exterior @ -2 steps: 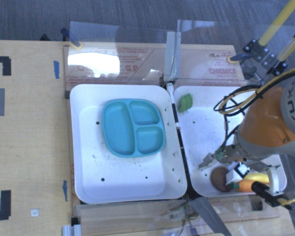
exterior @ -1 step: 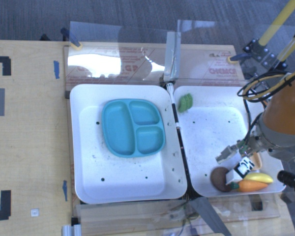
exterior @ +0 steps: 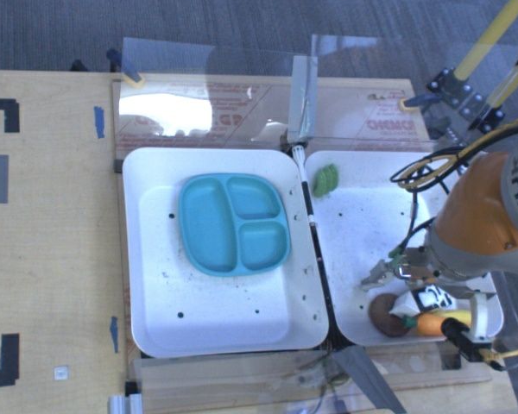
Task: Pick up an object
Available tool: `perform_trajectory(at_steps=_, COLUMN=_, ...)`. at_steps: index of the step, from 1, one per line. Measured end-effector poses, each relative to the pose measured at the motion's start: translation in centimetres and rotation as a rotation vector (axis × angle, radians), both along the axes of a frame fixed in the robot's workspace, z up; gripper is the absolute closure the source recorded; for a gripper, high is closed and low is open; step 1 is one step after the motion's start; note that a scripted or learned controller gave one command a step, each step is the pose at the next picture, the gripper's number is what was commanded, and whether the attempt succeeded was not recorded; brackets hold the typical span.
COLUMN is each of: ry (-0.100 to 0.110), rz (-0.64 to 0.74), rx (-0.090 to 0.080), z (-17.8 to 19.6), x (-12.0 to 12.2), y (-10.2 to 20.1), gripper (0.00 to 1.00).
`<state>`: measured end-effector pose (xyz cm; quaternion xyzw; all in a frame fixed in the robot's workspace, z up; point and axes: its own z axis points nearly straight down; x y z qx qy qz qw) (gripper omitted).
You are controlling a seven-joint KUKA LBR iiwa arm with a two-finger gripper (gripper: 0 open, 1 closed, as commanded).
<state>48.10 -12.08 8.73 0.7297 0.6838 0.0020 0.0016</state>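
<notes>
Brown rounded object [exterior: 382, 313] lay near the front edge of the right-hand shallow white bin [exterior: 363, 218]. It looked dark, smooth and roughly egg-shaped, and its material was too small to judge. An orange tapered piece [exterior: 430, 323] touched its right side. Just behind that piece sat a small black-and-white patterned item [exterior: 432, 297]. The three made a tight cluster in the front right part of the bin. A green crinkled leaf-like piece [exterior: 325, 179] lay well apart from them in the back left corner of the same bin, close to the wall shared with the neighbouring bin.

The grey arm with an orange band [exterior: 479, 218] came in from the right and bent down over the right side of that bin, hiding part of its floor. Its two-finger gripper [exterior: 382, 276] hung low just behind the brown rounded object and slightly to its left, pointing toward the bin's middle. Whether the pincer stood apart or together could not be made out.

The middle and left of the right-hand bin's floor lay bare, speckled with small dark marks. The brown rounded object sat close to the front rim, with little room on that side and the orange piece crowding its right.

In the left-hand shallow white bin [exterior: 147, 179] a teal three-compartment plastic plate [exterior: 233, 224] lay flat toward the back, with bare speckled floor in front of it.
</notes>
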Motion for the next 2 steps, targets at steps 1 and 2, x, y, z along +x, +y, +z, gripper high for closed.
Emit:
perform_trajectory(at_steps=1, ry=-0.005, rz=0.431, rx=-0.008, z=12.3, x=3.2, y=-5.7, gripper=0.00)
perform_trajectory(at_steps=2, ry=0.001, rz=0.379, rx=-0.003, z=0.8, x=4.5, y=-8.4, gripper=0.00)
